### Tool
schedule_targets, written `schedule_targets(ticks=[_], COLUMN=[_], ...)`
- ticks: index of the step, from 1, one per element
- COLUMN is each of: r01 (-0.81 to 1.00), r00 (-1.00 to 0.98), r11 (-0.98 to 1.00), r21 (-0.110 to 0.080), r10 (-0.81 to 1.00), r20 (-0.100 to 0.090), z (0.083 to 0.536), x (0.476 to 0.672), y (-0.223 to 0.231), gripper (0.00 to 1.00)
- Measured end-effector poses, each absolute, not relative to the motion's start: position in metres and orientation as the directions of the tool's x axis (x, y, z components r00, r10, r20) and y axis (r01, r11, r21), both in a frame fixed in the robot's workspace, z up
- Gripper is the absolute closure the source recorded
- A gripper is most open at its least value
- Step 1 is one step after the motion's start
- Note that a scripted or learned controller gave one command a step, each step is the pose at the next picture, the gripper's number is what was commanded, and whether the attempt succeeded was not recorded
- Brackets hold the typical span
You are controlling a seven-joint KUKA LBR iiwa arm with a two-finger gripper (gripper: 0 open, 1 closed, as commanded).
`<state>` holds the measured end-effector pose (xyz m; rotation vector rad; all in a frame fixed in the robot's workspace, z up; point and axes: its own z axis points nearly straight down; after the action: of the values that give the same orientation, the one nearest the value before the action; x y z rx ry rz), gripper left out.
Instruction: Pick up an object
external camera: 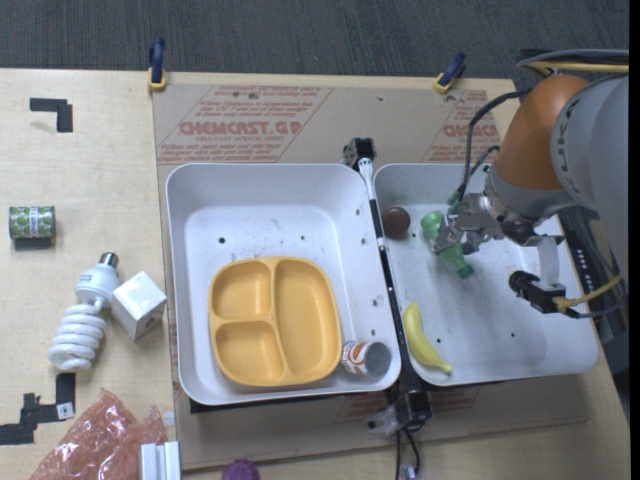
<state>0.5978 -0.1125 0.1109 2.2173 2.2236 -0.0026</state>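
Observation:
My gripper (455,236) is down in the right bin (500,353), right over a green object (446,242) near the bin's upper left part. The green object shows on both sides of the gripper tips, and I cannot make out how they stand around it. A small brown ball (397,221) lies just left of the green object, by the bin's left wall. A yellow banana (424,340) lies at the front left of the same bin.
The left bin (200,218) holds a yellow divided plate (272,320) and a small can on its side (362,358) at its front right corner. Left of the bins, the bench carries a spiral light bulb (82,316), a white cube (138,304) and a green can (31,223).

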Motion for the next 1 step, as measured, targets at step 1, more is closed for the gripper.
schedule_targets(ticks=[1], r01=[1.000], r00=[-0.001], r11=[0.001], r21=[-0.001], r10=[1.000], r20=[0.000], z=[0.1922], x=[0.5366], y=[-0.0574], gripper=[1.00])
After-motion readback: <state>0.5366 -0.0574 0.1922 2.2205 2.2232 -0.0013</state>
